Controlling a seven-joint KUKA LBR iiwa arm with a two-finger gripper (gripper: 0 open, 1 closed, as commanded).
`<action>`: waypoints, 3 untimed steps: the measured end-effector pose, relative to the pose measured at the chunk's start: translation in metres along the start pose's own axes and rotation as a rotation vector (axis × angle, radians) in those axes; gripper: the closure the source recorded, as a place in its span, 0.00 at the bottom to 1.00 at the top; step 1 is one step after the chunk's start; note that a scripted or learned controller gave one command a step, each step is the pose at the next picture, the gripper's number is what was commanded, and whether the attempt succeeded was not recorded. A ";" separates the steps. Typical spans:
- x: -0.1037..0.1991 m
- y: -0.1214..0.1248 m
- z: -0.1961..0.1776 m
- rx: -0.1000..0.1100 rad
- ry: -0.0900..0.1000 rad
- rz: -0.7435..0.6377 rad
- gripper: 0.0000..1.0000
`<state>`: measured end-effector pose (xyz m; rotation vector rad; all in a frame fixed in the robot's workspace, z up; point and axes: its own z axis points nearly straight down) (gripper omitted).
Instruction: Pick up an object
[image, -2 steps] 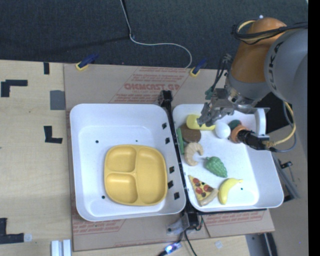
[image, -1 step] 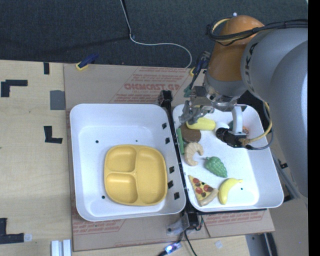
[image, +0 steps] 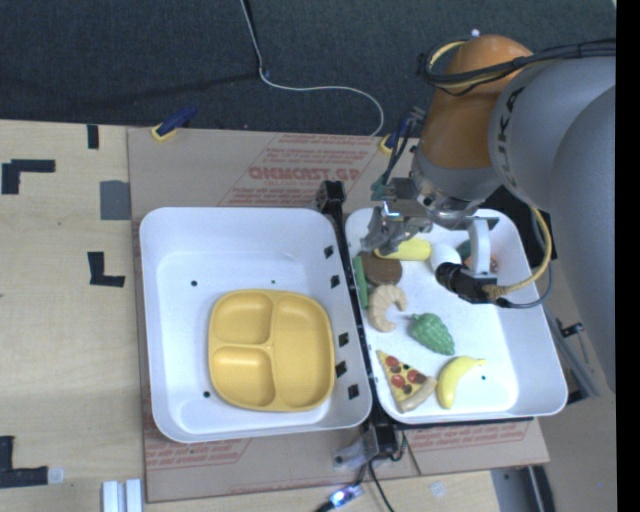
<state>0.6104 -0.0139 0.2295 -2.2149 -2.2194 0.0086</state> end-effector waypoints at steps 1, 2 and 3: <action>-0.002 0.005 0.018 0.001 -0.002 0.000 1.00; 0.001 0.007 -0.001 -0.002 0.000 0.000 1.00; -0.001 -0.005 0.009 0.001 -0.002 0.001 1.00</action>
